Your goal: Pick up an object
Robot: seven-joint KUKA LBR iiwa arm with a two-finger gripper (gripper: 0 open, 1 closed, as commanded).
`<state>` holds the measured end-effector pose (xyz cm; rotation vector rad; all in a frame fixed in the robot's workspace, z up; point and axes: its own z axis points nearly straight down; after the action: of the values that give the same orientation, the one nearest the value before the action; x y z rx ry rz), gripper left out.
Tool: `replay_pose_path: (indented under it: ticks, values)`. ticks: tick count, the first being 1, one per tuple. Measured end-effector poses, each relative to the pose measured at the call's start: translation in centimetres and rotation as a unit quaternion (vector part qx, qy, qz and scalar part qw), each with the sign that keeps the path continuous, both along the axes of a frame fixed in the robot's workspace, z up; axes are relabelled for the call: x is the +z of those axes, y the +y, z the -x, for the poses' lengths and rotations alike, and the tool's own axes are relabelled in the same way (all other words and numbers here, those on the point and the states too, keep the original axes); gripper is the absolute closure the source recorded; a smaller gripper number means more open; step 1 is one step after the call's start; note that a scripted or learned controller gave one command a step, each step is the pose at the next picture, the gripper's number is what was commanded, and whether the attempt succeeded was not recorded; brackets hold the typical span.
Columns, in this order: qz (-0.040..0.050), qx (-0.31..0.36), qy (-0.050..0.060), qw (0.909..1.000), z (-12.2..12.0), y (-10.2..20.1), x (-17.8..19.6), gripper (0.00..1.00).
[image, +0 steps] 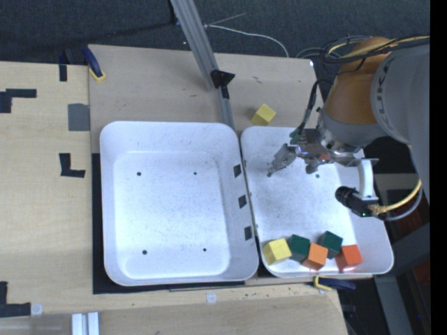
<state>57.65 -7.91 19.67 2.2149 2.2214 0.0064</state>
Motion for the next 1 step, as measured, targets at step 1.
replay_pose_path:
  ticks: [1]
  values:
    - [-0.0012,0.001,0.004,1.0,1.04,5.29,-0.52,0.0]
